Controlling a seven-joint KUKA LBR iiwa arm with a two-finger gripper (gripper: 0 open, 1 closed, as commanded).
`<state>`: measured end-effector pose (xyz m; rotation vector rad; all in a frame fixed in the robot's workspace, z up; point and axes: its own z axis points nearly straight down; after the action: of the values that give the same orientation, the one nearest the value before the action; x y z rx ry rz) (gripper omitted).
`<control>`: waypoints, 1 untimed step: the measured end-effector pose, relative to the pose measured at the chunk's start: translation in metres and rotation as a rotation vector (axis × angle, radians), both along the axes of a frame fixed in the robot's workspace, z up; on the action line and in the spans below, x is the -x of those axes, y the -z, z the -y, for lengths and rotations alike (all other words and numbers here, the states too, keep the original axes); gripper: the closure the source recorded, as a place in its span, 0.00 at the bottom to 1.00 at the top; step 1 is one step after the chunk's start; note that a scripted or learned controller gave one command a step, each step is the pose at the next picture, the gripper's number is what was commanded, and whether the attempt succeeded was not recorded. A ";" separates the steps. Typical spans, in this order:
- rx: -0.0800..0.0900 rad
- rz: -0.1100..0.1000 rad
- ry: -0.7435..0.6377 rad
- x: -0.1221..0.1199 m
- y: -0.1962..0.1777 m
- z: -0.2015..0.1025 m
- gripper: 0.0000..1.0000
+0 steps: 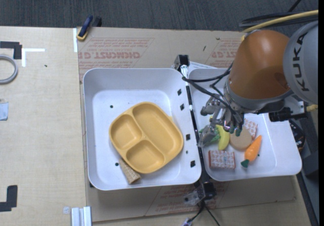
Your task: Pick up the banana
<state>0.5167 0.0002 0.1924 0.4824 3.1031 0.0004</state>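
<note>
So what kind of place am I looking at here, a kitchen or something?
More likely a robot test bench in a lab than a kitchen. A robot arm hangs over two white bins: toy food such as a banana and a carrot in one, a yellow tray in the other.

a robotics lab: a kuka arm [268, 68] over white bins [96, 119] on a cardboard-covered tabletop [40, 144], tape marks [10, 50], loose cables [202, 205].

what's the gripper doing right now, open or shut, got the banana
gripper: right above the banana in the right bin; whether it grips the banana cannot be told.
</note>
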 end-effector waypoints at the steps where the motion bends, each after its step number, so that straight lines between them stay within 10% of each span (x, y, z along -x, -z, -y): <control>1: 0.000 0.000 -0.103 0.036 0.000 0.047 0.00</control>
<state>0.4810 -0.0470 0.1925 0.3220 3.1237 0.0002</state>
